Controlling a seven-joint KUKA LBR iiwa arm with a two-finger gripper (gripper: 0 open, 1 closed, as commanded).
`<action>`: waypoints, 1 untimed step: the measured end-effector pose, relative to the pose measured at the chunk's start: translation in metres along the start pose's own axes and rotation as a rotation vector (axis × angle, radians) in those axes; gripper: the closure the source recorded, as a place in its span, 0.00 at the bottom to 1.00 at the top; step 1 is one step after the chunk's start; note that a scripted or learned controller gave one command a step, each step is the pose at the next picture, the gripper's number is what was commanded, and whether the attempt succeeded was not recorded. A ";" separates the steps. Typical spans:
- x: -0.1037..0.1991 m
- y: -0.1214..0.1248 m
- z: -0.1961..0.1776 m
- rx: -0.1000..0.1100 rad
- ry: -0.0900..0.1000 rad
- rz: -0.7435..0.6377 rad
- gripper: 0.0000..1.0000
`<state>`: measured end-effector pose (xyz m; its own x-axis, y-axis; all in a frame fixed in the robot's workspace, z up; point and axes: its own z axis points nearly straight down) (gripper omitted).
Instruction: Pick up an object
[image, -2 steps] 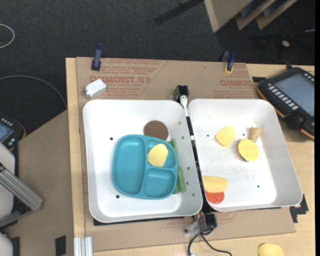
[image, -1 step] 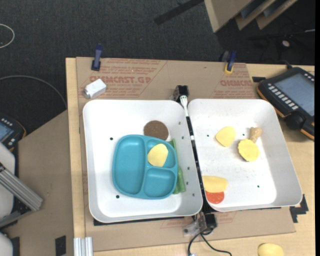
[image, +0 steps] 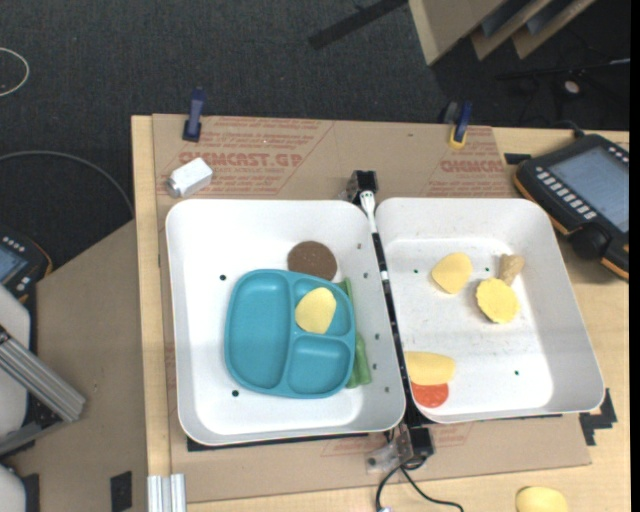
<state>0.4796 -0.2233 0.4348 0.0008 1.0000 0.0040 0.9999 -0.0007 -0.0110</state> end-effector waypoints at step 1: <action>0.000 0.000 0.093 -0.003 -0.001 0.000 1.00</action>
<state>0.4788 -0.2234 0.3421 0.0012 1.0000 0.0033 1.0000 -0.0012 -0.0079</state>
